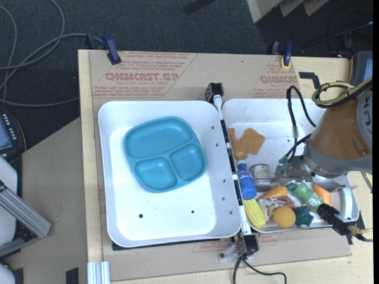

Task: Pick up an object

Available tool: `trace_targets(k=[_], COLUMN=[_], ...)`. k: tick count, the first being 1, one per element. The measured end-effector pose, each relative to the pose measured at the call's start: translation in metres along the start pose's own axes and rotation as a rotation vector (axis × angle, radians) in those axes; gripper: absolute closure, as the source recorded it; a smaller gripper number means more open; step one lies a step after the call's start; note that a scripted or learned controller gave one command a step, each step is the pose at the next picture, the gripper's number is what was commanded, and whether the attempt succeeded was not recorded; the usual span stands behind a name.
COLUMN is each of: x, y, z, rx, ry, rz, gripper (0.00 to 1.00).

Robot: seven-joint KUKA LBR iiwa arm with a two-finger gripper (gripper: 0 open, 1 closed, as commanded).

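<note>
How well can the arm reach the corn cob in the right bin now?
Probably yes. The corn cob lies uncovered at the right bin's near left edge, beside the blue bottle. The end effector hangs over that bin, close by.

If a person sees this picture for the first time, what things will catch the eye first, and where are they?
The eye goes first to the blue divided plate, which lies alone in the left bin. Next comes the heap of small colourful toys in the near part of the right bin: a corn cob, an orange and a blue bottle. The grey and orange arm reaches over them from the right.
</note>
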State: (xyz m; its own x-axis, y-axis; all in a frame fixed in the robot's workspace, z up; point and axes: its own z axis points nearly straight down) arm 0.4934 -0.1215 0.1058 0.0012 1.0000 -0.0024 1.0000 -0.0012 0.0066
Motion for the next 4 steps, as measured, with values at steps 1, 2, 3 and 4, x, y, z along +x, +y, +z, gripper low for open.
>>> trace_targets(k=[1, 2, 3, 4], x=[0.044, 0.041, 0.020, 0.025], y=[-0.012, -0.014, -0.013, -0.013], z=[-0.083, -0.079, 0.022, 0.010], rx=[-0.001, 0.006, -0.005, -0.001], ry=[0.003, 0.002, -0.015, -0.006], rz=[-0.007, -0.002, 0.013, 0.004], gripper=[1.00, 0.00, 0.00, 1.00])
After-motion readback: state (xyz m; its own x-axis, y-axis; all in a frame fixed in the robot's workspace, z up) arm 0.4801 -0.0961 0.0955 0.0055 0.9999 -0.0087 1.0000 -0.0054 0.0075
